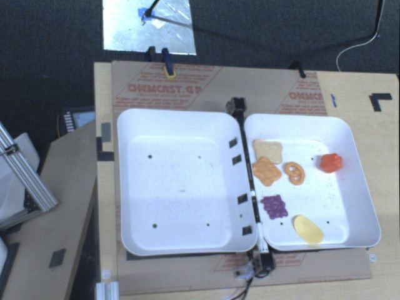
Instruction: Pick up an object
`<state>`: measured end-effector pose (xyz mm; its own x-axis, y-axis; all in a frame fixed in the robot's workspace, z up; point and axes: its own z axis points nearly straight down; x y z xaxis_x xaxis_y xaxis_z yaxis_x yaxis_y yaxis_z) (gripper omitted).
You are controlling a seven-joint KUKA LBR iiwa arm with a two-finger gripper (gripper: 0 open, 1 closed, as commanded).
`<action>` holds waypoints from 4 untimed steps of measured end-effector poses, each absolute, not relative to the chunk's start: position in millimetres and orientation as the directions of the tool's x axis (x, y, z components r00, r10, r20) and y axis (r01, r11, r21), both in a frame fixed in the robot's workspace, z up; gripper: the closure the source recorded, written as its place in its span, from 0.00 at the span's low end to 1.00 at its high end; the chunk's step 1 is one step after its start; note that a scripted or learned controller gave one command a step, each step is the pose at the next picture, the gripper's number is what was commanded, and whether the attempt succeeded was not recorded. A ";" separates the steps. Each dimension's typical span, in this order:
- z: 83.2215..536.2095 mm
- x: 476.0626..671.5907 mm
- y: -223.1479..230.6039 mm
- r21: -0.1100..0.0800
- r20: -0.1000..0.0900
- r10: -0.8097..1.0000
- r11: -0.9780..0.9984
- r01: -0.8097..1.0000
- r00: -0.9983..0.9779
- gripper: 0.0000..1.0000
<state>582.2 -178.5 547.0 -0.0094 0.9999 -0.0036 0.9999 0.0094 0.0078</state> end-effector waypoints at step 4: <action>402.3 560.0 139.7 -0.004 0.000 1.000 0.006 1.000 -0.006 1.00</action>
